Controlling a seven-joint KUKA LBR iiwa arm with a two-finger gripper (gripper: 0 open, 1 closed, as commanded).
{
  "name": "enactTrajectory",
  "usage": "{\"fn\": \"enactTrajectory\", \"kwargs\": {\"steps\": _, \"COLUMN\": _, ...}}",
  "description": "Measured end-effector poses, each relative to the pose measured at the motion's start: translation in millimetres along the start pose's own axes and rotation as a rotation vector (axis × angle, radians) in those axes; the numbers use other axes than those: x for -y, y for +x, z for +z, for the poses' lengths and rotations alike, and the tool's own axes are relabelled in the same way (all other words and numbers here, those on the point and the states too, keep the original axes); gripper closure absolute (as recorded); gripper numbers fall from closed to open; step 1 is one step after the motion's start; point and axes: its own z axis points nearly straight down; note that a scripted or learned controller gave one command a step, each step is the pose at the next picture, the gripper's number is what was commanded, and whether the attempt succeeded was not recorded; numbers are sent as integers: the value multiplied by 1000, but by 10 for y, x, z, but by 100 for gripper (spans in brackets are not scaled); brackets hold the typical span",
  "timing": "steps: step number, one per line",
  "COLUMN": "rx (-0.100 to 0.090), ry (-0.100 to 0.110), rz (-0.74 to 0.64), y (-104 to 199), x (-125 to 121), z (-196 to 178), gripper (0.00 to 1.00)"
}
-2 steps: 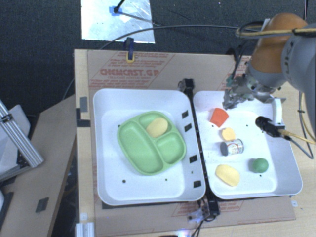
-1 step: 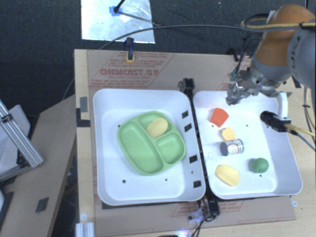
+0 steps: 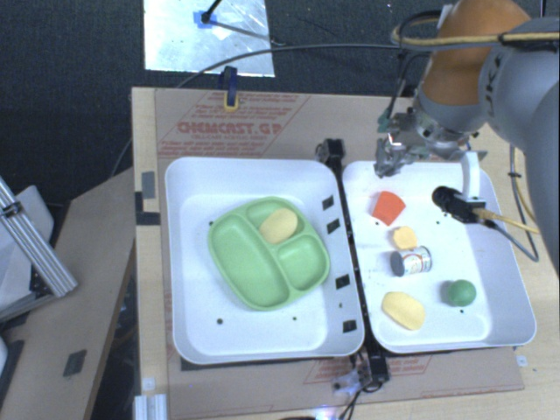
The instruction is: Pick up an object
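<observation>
You are looking at a robotics lab bench, not a home or a shop. The grey industrial arm with its orange band [image 3: 472, 33] trails loose black cables [image 3: 350, 46] across a dark carpeted floor [image 3: 70, 59]. Two shallow white plastic bins [image 3: 254, 171] sit side by side on a brown cardboard sheet printed with red lettering [image 3: 229, 128], held by black clips along the shared edge [image 3: 343, 234]. You can see a silver aluminium extrusion rail [image 3: 31, 243] at the left and a shiny foil-like square with a blue mark [image 3: 208, 23] laid on the floor behind, all typical of a test rig.
</observation>
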Motion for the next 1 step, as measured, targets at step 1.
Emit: {"fn": "enactTrajectory", "kwargs": {"steps": 1, "rx": -1, "ry": 0, "rz": -1, "y": 509, "x": -12, "z": -108, "gripper": 100}}
